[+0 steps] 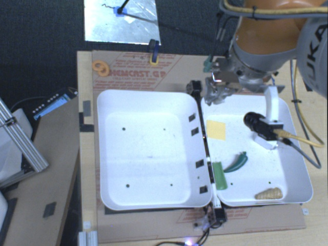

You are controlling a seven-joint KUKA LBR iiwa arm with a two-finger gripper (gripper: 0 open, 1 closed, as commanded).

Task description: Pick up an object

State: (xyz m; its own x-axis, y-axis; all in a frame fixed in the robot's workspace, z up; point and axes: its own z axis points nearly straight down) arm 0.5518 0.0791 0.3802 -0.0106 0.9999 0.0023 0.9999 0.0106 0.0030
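Note:
My gripper [214, 95] hangs over the far left corner of the right bin [297, 173], under the grey wrist with the orange band. Just in front of it a flat yellow square [216, 129] lies on the bin floor. Nearer the front sits a curved dark green piece [237, 162]. A light green block [219, 175] rests along the divider between the bins. Close to the front right corner is a tan, ridged piece [269, 193]. Nothing is visibly held.
The left bin [148, 147] stands beside the right one, joined by a black-clipped divider [204, 137]. Both rest on a cardboard sheet [138, 68] that bears an orange ring [100, 67] and a yellow-and-blue clip [154, 52].

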